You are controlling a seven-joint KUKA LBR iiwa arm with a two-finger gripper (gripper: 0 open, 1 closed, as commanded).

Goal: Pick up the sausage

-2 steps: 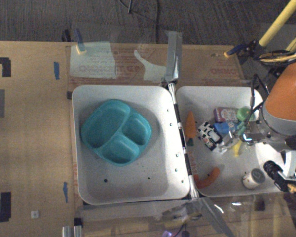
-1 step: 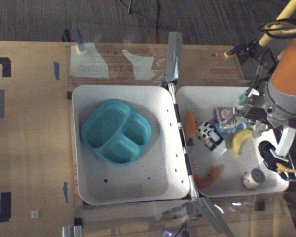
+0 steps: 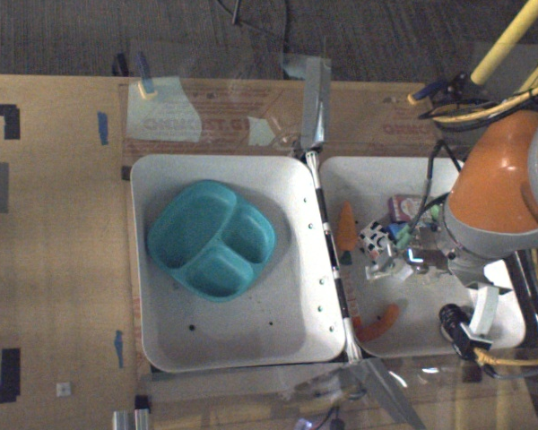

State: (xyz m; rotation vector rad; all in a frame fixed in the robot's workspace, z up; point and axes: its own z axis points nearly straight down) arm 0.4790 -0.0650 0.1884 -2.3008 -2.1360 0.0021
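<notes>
Arm: the grey arm with its orange band (image 3: 495, 182) reaches in from the right, over the right bin
Gripper: the two-finger gripper (image 3: 383, 262) hangs low over the middle of the right shallow white bin (image 3: 403, 343); the view is too cluttered to tell whether it is open or closed, and nothing can be seen held
Sausage: the reddish-brown curved sausage (image 3: 377, 322) lies on the floor of the right bin near its lower left corner, below the gripper and apart from it
Neighbours: an orange carrot-shaped toy (image 3: 346, 227) lies along the right bin's left wall; a small black-and-white spotted object (image 3: 373, 236) sits just beside the gripper
Left bin: the left shallow white bin (image 3: 161, 330) holds a teal divided plastic plate (image 3: 212, 238) with three compartments
</notes>
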